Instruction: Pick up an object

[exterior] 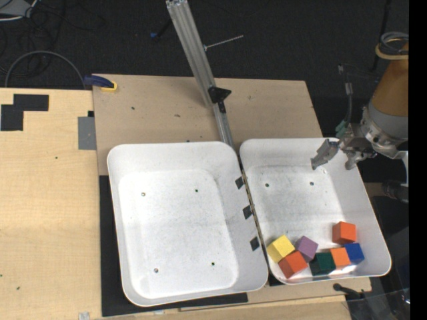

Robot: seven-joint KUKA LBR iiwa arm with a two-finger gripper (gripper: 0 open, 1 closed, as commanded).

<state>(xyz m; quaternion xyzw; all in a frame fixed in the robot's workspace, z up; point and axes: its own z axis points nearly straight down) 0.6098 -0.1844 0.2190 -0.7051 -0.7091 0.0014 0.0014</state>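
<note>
- Nearest my camera, the right bin (373, 209) has its near corner crowded with blocks; the left bin (175, 215) sits beside it, the two touching along the middle.
- From the right edge I see the arm (390, 95) reaching in, orange band above the wrist, tipped down and leftward over the right bin's far rim.
- At its end the gripper (337, 155) hangs over the far part of that bin, fingers spread apart with nothing between them, well apart from the blocks.
- My target choice is the red block (345, 232): it stands a little off from the others, so I judge it the cleanest grasp.
- Huddled just beside it are the blue block (355, 253), orange block (339, 256), green block (323, 263), purple block (307, 247), yellow block (281, 247) and a second red block (292, 264), several touching.
- To do this well, I would bring the gripper toward the near corner, centre it over the lone block, and descend straight so the fingers straddle it without nudging neighbours.
</note>
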